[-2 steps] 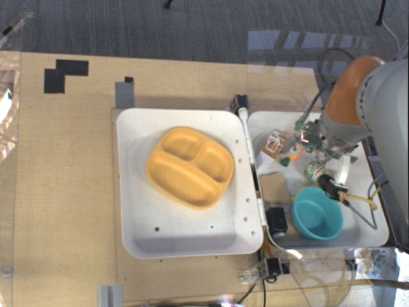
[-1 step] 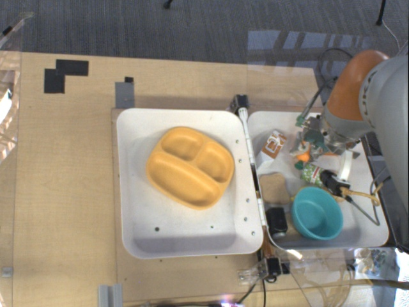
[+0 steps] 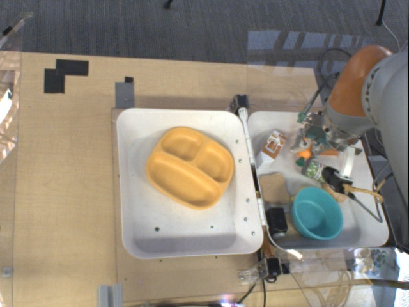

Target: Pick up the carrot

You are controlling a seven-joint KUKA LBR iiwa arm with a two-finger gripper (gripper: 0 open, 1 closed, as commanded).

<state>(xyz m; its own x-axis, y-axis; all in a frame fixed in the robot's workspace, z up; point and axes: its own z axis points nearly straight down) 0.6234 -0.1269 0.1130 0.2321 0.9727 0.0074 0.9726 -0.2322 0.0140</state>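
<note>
Pale wood surface (image 3: 70, 190), 2 white bins | small orange carrot (image 3: 305, 153) in right bin (image 3: 377, 235), 12 o'clock of teal bowl (image 3: 317, 212), just under pincer (image 3: 317, 139) | pincer state: can't tell, wrist hides it | carrot prob light, stiff, smooth-slippery plastic; grab mid-body across width | clutter close by.

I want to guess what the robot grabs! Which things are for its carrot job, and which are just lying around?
For the job:
- carrot, the small orange piece in the right bin
- tool, low over that spot

Just lying around:
- yellow divided plate in the left bin
- teal bowl
- small carton
- tan sponge
- black block
</note>
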